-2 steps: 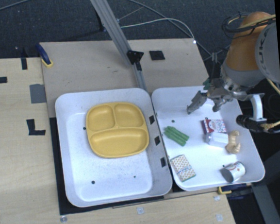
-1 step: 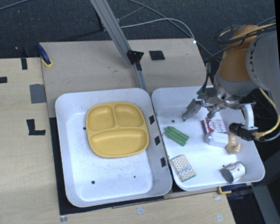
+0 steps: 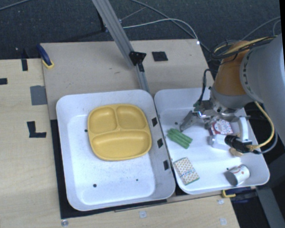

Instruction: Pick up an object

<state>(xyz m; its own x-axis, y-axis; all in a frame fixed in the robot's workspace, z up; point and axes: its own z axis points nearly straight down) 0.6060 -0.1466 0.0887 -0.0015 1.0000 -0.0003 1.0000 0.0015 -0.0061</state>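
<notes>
My gripper hangs low over the right bin, near its middle, and stands open. One grey finger splays out to the left, toward a green ribbed object lying just below it. A red-and-white packet lies right beside the gripper's other side, partly hidden by the wrist; I see nothing held. A patterned tan pad rests near the bin's front left. A small white-and-grey cylinder lies at the front right.
The left bin holds a yellow divided plate. A grey pole slants down to the bins' shared back edge. Cables loop off the arm at the right bin's right side.
</notes>
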